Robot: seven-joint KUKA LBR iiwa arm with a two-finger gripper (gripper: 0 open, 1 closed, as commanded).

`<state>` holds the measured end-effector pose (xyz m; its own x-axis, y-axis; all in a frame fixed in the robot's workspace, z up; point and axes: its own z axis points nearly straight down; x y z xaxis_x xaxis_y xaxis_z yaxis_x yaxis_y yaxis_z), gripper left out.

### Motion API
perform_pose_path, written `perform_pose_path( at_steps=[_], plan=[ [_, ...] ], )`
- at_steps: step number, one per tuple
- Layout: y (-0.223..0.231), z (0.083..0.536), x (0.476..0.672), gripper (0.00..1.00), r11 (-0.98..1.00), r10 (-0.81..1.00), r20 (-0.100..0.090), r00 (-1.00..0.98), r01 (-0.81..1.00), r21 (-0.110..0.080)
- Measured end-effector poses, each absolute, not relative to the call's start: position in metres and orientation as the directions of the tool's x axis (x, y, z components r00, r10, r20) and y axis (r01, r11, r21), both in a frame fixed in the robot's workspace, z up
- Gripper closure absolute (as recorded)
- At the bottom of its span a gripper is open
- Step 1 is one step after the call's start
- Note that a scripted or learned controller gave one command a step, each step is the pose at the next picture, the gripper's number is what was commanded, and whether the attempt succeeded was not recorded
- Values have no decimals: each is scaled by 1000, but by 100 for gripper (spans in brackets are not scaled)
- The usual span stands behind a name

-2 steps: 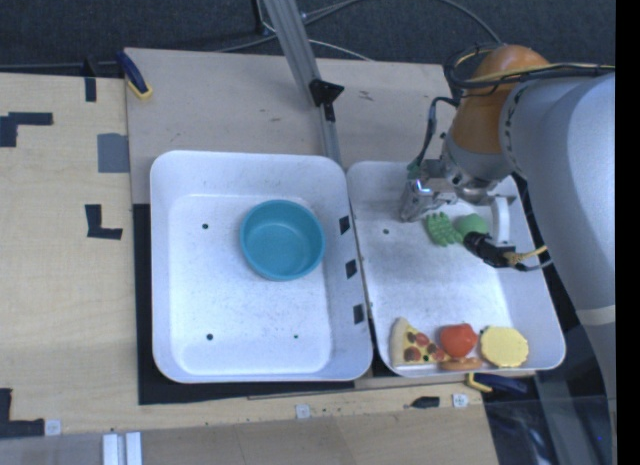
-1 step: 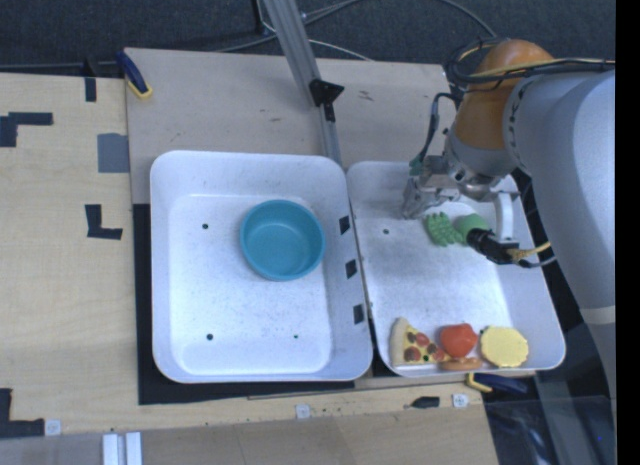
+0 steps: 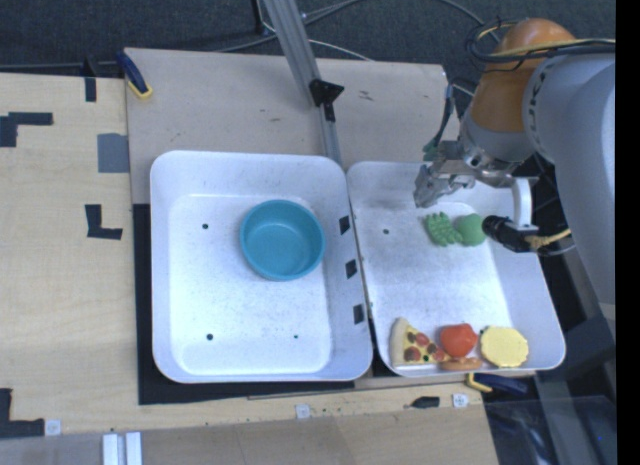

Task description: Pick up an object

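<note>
Nearest me, along the right bin's (image 3: 520, 298) front edge, I see a pizza slice (image 3: 408, 343), tomato (image 3: 458, 339) and yellow piece (image 3: 503, 346). The green toy (image 3: 452, 229) lies just front-right of the gripper (image 3: 432, 189), long axis sideways. I cannot tell the jaws' state.

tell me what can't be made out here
- Gripper, camera view: too small and blurred to tell if open or shut.
- Green toy: blurred; its kind is unclear.
- Red item between the pizza slice and yellow piece: too small to identify.
- Arm: cut off by the right edge.
</note>
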<state>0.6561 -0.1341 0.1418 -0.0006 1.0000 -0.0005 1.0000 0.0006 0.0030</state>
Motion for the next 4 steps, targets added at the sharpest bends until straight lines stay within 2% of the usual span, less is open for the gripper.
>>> perform_pose_path(
  at_steps=[1,2,4],
  plan=[
    [-134,184,657,100,0,1000,0,0,1000,3],
    [-136,246,654,100,0,1000,-1,0,1000,4],
    [-43,242,654,100,4,1000,1,-4,1000,0]
  ],
)
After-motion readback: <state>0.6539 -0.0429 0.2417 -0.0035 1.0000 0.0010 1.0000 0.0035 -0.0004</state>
